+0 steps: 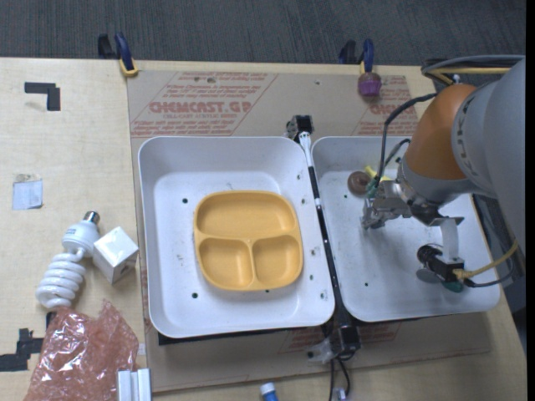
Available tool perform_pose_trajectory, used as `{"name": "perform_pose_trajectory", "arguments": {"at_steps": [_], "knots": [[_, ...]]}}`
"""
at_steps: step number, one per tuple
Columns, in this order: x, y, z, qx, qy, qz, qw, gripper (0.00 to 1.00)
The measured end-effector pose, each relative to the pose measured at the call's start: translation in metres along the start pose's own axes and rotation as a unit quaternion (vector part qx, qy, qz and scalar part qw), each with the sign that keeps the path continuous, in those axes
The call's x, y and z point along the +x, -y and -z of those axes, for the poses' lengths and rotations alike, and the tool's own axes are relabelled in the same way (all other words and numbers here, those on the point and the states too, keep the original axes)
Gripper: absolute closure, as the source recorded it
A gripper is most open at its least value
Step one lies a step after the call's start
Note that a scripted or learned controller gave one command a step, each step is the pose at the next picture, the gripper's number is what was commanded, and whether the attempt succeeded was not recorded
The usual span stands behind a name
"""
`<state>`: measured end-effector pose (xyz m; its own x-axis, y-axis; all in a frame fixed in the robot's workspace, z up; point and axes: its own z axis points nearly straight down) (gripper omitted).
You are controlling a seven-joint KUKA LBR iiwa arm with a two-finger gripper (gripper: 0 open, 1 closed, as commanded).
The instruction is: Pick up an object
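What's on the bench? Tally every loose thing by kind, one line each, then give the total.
Yellow divided tray, in the left bin: 1
Small brown round object, in the right bin: 1
Spiral light bulb: 1
Small white box: 1
Crumpled pink plastic bag: 1
Purple object by the far clamp: 1
Total: 6

You're looking at a bulky grey arm wearing a rounded orange band above the wrist. Black cables are looping past the band, a yellow cable is trailing near the right. Metallic gripper hardware is sitting below a silver wrist block.
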<state>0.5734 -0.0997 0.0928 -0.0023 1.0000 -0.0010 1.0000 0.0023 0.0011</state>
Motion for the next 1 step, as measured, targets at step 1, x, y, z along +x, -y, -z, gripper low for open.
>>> {"name": "perform_pose_trajectory", "arguments": {"at_steps": [1], "knots": [[-0.0113,0.052,-0.0004,0.001,0.0,-0.002,1.0,0.0]]}}
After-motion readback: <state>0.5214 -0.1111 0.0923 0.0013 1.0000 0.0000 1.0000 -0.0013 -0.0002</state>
